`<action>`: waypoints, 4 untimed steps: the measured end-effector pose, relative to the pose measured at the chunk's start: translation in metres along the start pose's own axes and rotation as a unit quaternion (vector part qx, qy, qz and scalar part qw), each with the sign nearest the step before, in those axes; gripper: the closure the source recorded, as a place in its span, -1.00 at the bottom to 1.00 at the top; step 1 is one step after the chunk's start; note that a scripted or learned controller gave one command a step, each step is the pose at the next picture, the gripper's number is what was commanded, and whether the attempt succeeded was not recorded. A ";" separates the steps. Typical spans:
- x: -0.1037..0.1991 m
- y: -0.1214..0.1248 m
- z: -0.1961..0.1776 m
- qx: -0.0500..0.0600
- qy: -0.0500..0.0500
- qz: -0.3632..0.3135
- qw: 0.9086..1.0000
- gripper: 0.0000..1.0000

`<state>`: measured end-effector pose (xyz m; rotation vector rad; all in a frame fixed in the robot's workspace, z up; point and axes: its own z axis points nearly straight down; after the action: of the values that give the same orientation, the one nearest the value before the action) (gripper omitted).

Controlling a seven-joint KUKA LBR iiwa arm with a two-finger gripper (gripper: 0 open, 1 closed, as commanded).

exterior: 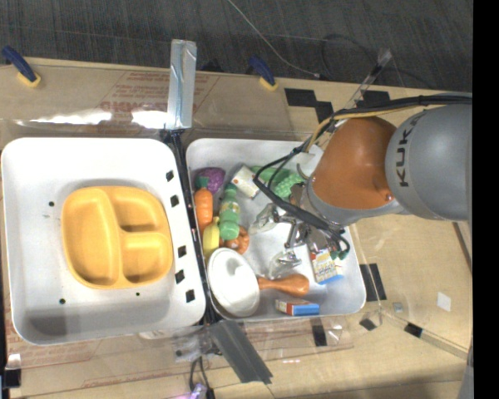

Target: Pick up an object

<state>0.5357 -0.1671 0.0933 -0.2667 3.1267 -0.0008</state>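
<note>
Camera view: gripper (295, 238) low over right bin (353, 285) middle, among crowded toys. Finger state: cannot tell. Likely risk: snagging a neighbour, e.g. white bowl (231, 283) at near edge.

Robot test bench in a lab

A grey arm (424, 165) reaches over two white bins (33, 223) taped to cardboard (233, 90), held by blue clamps (21, 65), with loose cables (249, 23) on dark carpet.

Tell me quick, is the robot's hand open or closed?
Hand: cannot be told; it sits low in the right bin among the toys.
</note>
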 end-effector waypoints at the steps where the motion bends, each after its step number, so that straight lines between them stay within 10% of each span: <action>1: -0.106 -0.017 -0.041 0.001 -0.002 0.054 0.999 -1.00; 2: -0.021 -0.013 0.002 -0.001 0.002 -0.093 0.996 -1.00; 3: -0.011 0.055 0.002 -0.001 0.001 -0.061 0.998 -1.00; 4: -0.002 0.048 0.002 0.001 0.002 0.065 0.998 -1.00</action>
<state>0.5293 -0.1195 0.0917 -0.0629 3.1413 -0.0028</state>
